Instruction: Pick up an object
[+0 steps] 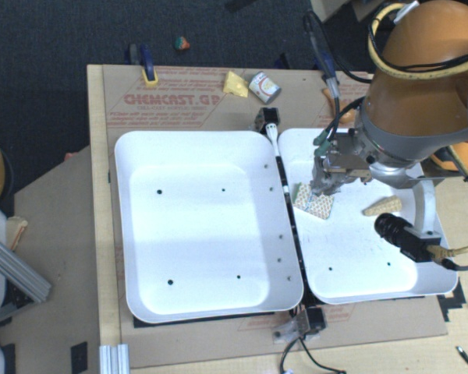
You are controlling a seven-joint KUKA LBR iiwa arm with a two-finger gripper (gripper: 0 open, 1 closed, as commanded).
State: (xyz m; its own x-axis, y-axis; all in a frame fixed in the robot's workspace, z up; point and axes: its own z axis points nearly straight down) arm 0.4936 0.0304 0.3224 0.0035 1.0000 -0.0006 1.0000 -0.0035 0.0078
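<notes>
Reaching in from the right, the big grey arm with the orange band [421, 61] hangs over the right shallow white bin [359, 275]. Its gripper [324, 184] points down near the bin's left wall. The tip is right on top of a small flat white pad with tiny dark dots [315, 204], or just touching its upper edge. I cannot tell how wide the gripper is open from up here, and I cannot tell if it has hold of anything. The pad lies flat on the bin floor, a bit tilted, close to the wall between the two bins.

A small tan chunk with rough edges [382, 206] also lies in the right bin, to the right of the pad and apart from it.

The left shallow white bin [203, 232] sits just beside the right one, with their sides touching. Both bins rest on a brown cardboard sheet with red letters [175, 98]. On that sheet, behind the bins, lie a yellow wedge [235, 84] and a little grey and white box [264, 88], close together.
</notes>
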